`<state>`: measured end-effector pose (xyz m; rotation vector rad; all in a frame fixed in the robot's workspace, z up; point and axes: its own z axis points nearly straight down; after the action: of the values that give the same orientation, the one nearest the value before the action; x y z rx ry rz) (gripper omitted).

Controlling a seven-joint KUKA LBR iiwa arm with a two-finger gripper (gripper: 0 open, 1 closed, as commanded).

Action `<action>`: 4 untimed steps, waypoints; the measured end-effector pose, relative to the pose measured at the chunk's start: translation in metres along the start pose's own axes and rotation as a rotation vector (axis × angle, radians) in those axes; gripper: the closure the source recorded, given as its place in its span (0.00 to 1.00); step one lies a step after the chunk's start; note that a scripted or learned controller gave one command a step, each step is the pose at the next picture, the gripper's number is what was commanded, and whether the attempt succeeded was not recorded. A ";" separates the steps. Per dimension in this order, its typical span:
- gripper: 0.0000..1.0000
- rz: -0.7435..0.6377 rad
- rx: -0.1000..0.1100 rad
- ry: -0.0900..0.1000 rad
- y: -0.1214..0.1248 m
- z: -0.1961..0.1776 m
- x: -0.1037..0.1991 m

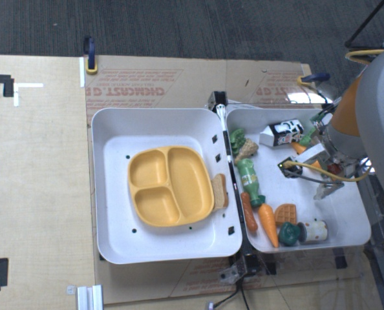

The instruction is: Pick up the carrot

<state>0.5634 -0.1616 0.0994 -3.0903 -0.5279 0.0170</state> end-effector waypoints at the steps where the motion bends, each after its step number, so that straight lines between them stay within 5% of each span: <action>1: 1.00 -0.006 0.001 -0.003 0.000 -0.009 0.000; 2: 0.00 -0.006 0.002 -0.003 0.000 -0.008 0.000; 3: 0.00 0.097 -0.002 0.006 0.005 0.008 -0.026; 4: 0.00 0.124 0.007 0.001 0.043 0.009 0.020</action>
<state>0.5962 -0.1951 0.0900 -3.1107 -0.3339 0.0185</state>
